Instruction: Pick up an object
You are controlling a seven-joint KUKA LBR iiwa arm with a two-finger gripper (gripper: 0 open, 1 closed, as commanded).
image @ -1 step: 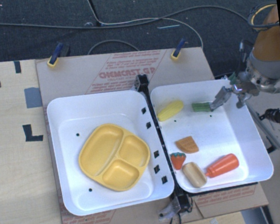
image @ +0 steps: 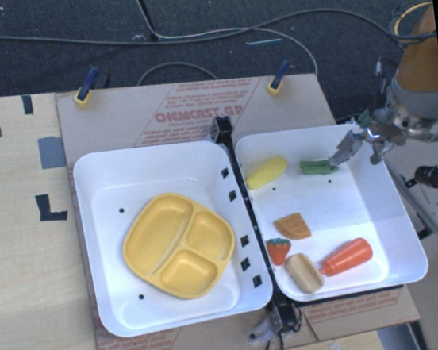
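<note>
dark carpet [image: 39, 26] fills the top of our view, with thin cables [image: 184, 32] trailing across it. below it we see the pale wooden desk [image: 22, 260], marked with grey and black tape shapes, and on it a brown board [image: 187, 118] printed in red and held by two blue-and-yellow clamps [image: 86, 90] at its far edge.

two shallow white bins sit side by side on the board, touching along a black seam. the left bin [image: 92, 187] holds a yellow divided plate [image: 178, 244], lying flat near its middle. the right bin [image: 384, 212] holds the smaller things: an orange carrot [image: 346, 256] near the front, a tan bread roll [image: 303, 272] just beside it, a small strawberry [image: 278, 249], an orange-brown wedge [image: 292, 226], a yellow corn cob [image: 266, 172] at the back left, and a green piece [image: 316, 167] at the back.

the grey arm [image: 419, 80] reaches in from the right. its tool [image: 345, 150] hangs low over the right bin's far right part, tip just beside the green piece; we cannot tell whether it is clenched or released.
</note>
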